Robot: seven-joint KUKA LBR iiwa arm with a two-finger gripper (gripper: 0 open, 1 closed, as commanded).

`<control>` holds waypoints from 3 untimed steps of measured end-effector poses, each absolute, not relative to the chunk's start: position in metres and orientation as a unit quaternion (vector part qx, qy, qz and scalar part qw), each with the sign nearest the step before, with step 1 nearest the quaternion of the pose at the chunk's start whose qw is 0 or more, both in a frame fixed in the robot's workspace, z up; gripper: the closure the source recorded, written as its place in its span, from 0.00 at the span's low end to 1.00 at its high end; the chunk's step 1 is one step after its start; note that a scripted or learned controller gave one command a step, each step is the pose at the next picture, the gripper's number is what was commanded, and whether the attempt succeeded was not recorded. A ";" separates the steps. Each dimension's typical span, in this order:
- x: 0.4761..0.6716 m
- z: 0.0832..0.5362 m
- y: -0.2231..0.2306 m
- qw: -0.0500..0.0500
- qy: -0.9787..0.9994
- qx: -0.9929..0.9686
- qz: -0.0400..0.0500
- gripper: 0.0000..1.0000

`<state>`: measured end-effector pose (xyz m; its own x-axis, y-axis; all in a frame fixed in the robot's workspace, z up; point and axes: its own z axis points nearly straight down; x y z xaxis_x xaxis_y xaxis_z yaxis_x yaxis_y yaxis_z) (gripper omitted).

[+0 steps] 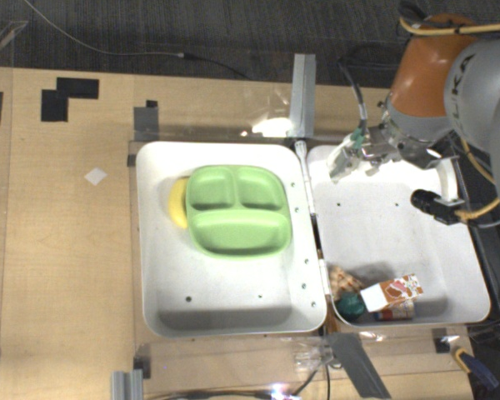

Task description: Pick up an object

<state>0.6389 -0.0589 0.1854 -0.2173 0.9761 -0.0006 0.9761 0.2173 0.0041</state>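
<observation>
The right bin (400,232) holds a small cluster in its near left corner: a white and red-brown carton (392,294) lying on its side, a dark teal round object (350,307) and a speckled brown item (343,280). My gripper (347,160) hangs over the bin's far left corner, well away from that cluster, with nothing seen in it. In the left bin (225,302) lies a green divided plate (237,209), and a yellow object (177,202) pokes out from under its left edge.
A metal post (302,98) rises behind the seam between the bins, close to the gripper. The grey arm with its orange band (425,77) fills the upper right. A black part (433,204) juts over the right bin's right side.
</observation>
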 end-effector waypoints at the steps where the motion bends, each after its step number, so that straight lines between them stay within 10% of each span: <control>1: 0.570 0.208 0.011 0.000 0.740 0.672 0.001 1.00; 3: 0.523 0.229 0.114 0.000 0.746 0.666 0.001 1.00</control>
